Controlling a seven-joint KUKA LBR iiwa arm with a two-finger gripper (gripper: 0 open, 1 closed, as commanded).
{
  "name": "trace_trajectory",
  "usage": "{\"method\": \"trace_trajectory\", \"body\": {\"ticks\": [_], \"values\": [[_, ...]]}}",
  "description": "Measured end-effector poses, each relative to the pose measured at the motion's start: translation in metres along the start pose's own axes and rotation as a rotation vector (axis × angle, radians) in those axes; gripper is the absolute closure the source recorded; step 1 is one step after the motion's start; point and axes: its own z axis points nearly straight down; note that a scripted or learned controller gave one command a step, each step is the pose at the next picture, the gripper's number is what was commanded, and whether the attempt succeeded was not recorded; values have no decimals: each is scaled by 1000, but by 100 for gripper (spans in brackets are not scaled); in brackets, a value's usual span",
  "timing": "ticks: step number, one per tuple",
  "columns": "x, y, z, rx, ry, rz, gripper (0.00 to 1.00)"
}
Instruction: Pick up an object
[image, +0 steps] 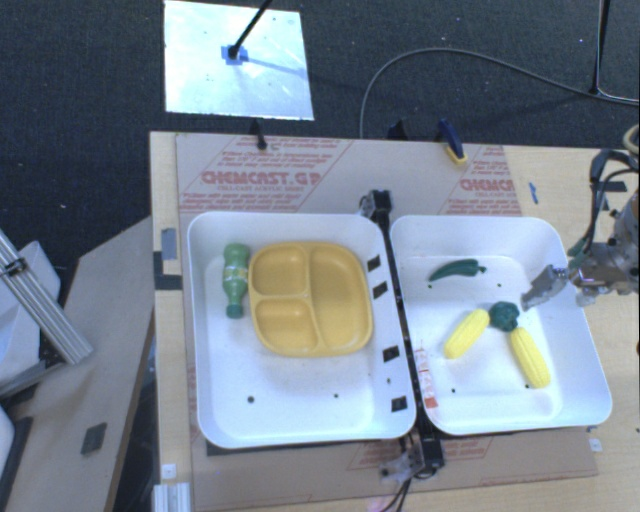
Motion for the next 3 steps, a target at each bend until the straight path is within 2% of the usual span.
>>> {"method": "trace_trajectory", "body": {"ticks": [1,2,3], "values": [[1,2,-6,-11,-2,-3,0],[0,2,35,-10,-2,-1,0],[-4,-1,94,-11,-2,-1,0]]}}
